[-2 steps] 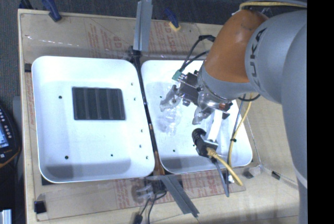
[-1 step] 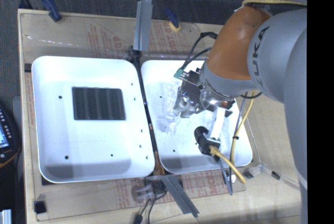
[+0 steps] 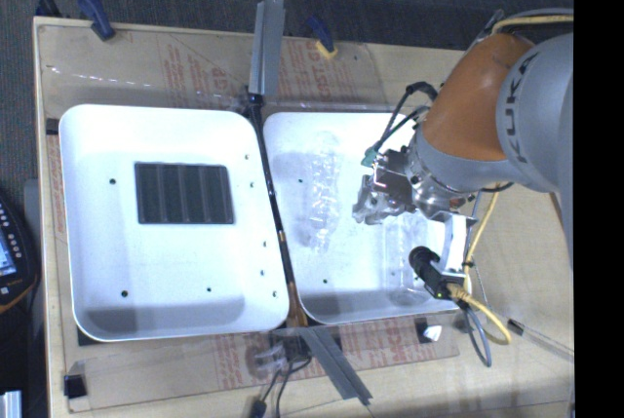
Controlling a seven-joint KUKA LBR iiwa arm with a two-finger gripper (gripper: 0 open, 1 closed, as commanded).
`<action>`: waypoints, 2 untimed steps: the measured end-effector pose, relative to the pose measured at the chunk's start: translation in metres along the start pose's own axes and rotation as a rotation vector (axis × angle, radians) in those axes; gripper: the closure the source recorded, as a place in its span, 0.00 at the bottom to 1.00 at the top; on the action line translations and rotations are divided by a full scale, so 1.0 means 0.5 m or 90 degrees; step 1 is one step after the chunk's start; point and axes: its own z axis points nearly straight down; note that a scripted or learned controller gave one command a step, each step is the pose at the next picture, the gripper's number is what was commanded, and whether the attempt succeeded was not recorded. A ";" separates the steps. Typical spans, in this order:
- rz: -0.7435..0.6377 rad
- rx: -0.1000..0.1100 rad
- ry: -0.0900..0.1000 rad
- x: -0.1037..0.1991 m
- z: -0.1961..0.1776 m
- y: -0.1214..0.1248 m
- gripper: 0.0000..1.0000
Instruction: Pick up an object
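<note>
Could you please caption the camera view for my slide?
KUKA arm reaches over right bin; left bin holds dark grid.

The arm is rocking a fat grey shell with a big glossy orange band wrapping just above the wrist. Below that band, bare silvery metal blocks are making up the tool. Thin black cables are looping off the band's left side, and a yellow hose is trailing underneath it.
</note>
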 end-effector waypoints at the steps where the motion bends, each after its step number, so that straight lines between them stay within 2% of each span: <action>1: -0.094 -0.005 0.000 -0.010 -0.237 -0.032 1.00; 2: -0.052 0.000 -0.001 -0.077 -0.061 0.006 1.00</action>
